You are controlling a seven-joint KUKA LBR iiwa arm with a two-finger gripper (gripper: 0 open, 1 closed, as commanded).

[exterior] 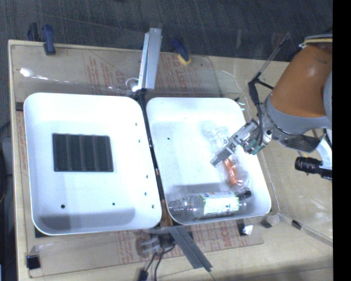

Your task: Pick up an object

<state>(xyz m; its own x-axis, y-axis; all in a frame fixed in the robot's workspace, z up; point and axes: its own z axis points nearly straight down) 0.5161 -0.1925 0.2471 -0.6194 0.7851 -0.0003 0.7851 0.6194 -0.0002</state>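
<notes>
Item: right bin (pixel 164 157), white and shallow, holding the candidates for picking. A clear plastic bottle (pixel 207 205) with a green-and-white label is lying on its side along the near wall, probably having rolled to rest there. An orange object (pixel 233 172), small and partly transparent, is lying just far of the bottle toward the bin's right wall; a crumpled clear wrapper (pixel 213 132) is sitting farther back. Item: gripper (pixel 221 155), reaching in from the right on the grey arm (pixel 292 113), is hanging at a slant over the bin's right half, its tip just beside the orange object's far end, seemingly lining up on that piece. Whether it is released or clenched, I cannot tell; nothing is visibly being carried. Item: left bin (pixel 41 127), bearing a dark ribbed rectangular object (pixel 82 153) lying flat near its middle, well apart from the arm.
</notes>
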